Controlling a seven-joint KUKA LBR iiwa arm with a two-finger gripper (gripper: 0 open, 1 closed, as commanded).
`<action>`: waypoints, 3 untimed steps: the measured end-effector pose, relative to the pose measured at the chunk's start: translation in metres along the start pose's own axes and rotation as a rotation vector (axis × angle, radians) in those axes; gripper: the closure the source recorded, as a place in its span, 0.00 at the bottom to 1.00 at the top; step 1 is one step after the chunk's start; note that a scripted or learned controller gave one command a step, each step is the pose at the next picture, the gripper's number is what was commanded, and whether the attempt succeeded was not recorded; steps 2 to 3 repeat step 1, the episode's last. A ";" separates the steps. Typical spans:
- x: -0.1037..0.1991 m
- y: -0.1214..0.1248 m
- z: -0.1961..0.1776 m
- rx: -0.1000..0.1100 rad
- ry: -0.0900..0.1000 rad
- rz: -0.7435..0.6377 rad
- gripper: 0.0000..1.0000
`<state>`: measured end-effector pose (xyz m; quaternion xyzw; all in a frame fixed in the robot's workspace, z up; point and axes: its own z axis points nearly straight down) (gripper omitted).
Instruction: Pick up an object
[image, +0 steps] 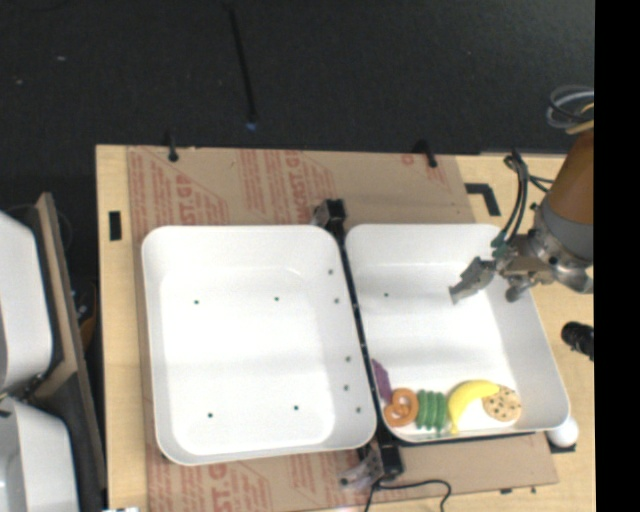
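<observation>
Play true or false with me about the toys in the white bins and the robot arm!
1. The banana lies in the right bin. True.
2. The cookie sits in the left bin. False: it lies in the right bin, beside the banana.
3. The gripper is holding the pretzel. False: the pretzel lies on the bin floor, far from the gripper.
4. The green toy lies between the pretzel and the banana. True.
5. The toys are bunched along the right bin's near edge. True.
</observation>
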<state>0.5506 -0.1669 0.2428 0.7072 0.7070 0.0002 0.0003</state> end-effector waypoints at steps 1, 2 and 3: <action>-0.022 -0.020 0.119 0.010 0.002 0.003 0.00; -0.022 -0.020 0.119 0.010 0.002 0.003 0.00; -0.022 -0.020 0.119 0.010 0.002 0.003 0.00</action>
